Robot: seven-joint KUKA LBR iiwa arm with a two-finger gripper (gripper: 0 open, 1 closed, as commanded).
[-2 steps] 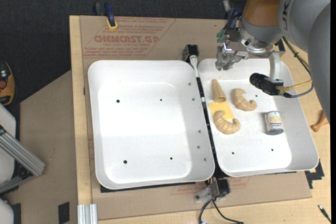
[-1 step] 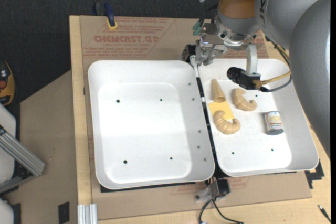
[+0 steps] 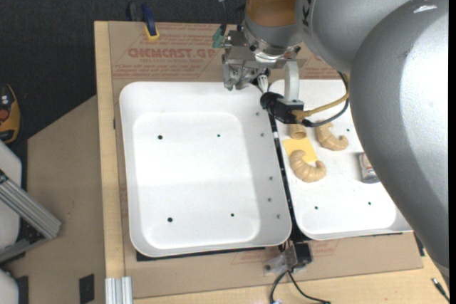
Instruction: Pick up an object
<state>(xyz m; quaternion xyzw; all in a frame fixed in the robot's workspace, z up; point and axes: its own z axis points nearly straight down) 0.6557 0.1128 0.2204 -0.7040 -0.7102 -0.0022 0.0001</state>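
My gripper hangs over the far edge of the bench, above the seam between the two bins and just past the left bin's back right corner. Nothing shows between its jaws. In the right bin lie a tan croissant-shaped piece, a second curled tan piece, a smaller tan bit and a yellow slab. They sit below and to the right of the gripper, apart from it. A small silvery object lies further right, partly behind the arm.
The left bin is a shallow white tray with a few dark dots on its floor. The big grey arm covers the right bin's far right part. A blue clamp stands at the board's back edge. Cables trail off the front.
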